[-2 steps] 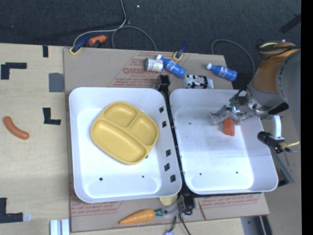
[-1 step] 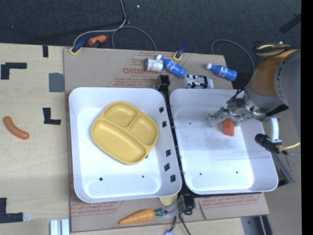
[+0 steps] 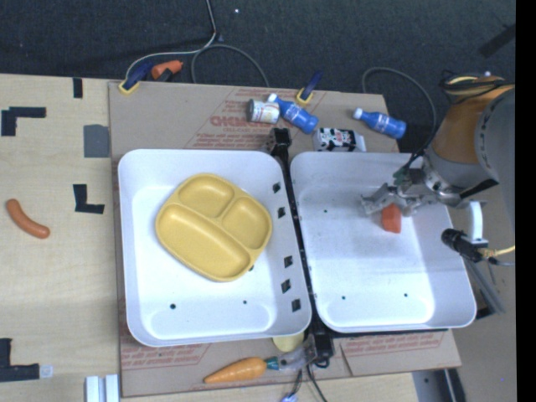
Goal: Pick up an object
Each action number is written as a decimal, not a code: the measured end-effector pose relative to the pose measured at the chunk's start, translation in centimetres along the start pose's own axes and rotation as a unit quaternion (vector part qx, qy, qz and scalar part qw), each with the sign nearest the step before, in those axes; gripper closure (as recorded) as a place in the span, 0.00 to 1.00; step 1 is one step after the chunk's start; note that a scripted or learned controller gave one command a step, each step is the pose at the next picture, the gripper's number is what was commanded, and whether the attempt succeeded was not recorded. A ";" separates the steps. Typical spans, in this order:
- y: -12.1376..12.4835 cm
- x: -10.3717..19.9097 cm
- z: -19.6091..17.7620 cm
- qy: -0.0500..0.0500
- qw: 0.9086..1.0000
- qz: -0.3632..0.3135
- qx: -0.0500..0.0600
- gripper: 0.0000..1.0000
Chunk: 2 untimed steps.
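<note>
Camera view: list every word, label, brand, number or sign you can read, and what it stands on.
None can be read.
Cardboard sheet under the bins: red print, too blurred.
Small black-and-white packet above the right bin: markings too small.
Blue and white bottles: labels unreadable.
Yellow divided plate and orange object by the gripper: no text.

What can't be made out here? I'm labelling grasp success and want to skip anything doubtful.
- Gripper, camera view: the finger state is too small and blurred to read.
- Red object in the right bin: it sits right below the gripper; held or just touching cannot be told. Its kind is too blurred to name.
- Yellow thing below the left bin: mostly hidden by the bin rim.
</note>
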State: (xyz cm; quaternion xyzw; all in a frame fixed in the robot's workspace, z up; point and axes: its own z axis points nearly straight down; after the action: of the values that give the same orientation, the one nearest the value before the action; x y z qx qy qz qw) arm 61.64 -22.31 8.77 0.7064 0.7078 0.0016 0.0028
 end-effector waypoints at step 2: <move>0.6 7.1 -5.7 0.002 1.000 -0.002 0.003 1.00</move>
State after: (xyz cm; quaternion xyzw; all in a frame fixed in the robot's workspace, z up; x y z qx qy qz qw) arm 62.23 -15.19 14.51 0.7052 0.7090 0.0008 -0.0003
